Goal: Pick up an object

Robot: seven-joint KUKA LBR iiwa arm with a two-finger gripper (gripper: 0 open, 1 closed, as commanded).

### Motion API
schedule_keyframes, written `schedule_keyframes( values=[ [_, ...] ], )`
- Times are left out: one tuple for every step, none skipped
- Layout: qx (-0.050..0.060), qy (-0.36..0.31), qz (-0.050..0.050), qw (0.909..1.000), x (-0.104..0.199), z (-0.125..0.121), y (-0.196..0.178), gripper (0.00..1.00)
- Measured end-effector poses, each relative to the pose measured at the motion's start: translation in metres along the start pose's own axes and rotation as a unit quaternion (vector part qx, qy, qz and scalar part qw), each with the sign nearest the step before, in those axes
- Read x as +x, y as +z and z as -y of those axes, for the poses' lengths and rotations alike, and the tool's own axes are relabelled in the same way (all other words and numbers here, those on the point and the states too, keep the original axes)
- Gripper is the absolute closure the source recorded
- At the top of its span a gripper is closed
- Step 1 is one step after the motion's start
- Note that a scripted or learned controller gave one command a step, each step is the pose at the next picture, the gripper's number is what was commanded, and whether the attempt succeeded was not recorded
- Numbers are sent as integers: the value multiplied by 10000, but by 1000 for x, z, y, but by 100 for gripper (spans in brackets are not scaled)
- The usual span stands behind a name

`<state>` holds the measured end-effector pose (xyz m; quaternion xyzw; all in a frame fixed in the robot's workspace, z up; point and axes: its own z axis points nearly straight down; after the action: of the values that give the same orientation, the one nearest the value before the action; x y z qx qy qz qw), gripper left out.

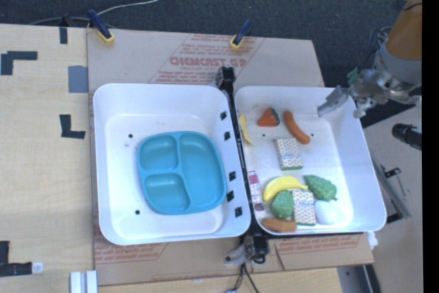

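The right bin (357, 168) holds several toy foods: a strawberry (268, 118), a sausage (296, 126), a green-and-white box (289, 153), a banana (284, 184), broccoli (320, 186), another green vegetable (282, 204), a white egg (328, 213), a carrot (278, 224) and a yellow slice (243, 129) by the left wall. My gripper (345, 102) hangs above the bin's upper right corner with its fingers spread, open, with nothing between them.
The left bin (116, 113) holds a blue divided plate (181, 171). A black divider (232, 141) runs between the bins. Cardboard lies under both, held by yellow-blue clamps (101, 28). A cable runs across the dark floor at the back.
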<state>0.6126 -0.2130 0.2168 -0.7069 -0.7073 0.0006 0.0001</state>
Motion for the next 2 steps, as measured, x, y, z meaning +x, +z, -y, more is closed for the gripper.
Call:
schedule_keyframes(
  values=[
    [-17, -11, -6, 10000, 77, -14, 130, 0],
    [-21, -14, 6, 10000, 76, -14, 120, 100]
  ],
)
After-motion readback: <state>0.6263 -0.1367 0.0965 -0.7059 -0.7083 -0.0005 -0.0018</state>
